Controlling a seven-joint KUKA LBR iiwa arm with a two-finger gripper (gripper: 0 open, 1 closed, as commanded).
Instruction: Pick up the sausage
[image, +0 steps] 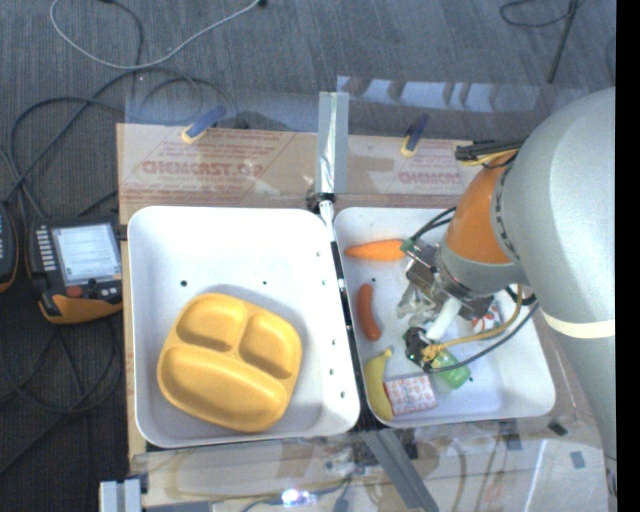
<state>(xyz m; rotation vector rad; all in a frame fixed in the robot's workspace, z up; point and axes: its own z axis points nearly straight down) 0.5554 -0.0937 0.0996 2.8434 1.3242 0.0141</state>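
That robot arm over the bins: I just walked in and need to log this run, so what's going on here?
The grey arm reaches in from the right, its gripper low over the right bin. The sausage lies on that bin's floor just left of the gripper, apart from it and not yet picked up. A carrot, a banana, a small packet and a green item share that bin. A yellow divided tray sits in the left bin.

The sausage (369, 310) lies near the right bin's left wall (341, 300), with bare floor on its right up to the gripper (425, 325). A carrot (374, 251) lies just above it, a banana (376, 384) and a packet (410, 395) below. The left bin's floor (230, 250) is open above the yellow tray (230, 361).
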